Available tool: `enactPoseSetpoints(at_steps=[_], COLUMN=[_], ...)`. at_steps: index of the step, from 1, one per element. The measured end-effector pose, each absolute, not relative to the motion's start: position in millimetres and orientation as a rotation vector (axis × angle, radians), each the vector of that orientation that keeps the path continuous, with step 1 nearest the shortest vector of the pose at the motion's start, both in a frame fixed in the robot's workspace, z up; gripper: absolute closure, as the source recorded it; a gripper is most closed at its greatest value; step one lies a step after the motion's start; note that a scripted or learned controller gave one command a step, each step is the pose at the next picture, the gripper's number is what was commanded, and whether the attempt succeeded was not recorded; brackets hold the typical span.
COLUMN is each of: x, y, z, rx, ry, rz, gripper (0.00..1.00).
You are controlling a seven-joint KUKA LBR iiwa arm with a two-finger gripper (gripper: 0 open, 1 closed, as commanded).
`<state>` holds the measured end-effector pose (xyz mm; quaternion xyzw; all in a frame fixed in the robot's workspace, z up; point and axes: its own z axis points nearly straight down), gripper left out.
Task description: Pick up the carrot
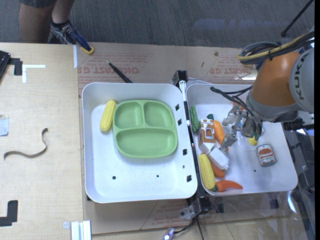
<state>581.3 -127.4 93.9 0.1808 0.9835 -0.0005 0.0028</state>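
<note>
The jaws (239, 129) hang low over the right bin (280, 176), and I cannot tell whether they are open or closed; nothing shows between them. The carrot (218, 131) lies just to their left, close to the tips, beside an orange-and-white carton (207, 132). Further left, against the bin wall, is one green vegetable (193, 119). Below and left of the jaws sit a white block (218, 159), one corn cob (206, 171), and two more orange pieces: one (218, 172) beside the cob, one (229, 185) near the bin's front edge. Just right of the jaws is a small yellow object (252, 141), and below that one can (266, 155).

Well to the left, the left bin (137, 186) holds one green plate (145, 128) with three compartments and a second corn cob (107, 115) touching its left edge.
</note>
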Motion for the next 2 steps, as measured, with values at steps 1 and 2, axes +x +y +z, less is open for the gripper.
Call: enactPoseSetpoints(at_steps=[1,2], x=[594.1,595.4], y=[-116.7,-117.2], z=[92.8,102.9], rx=[1.107,1.101], ry=[2.935,2.933], rz=[-0.002,-0.006], gripper=[0.00,1.00])
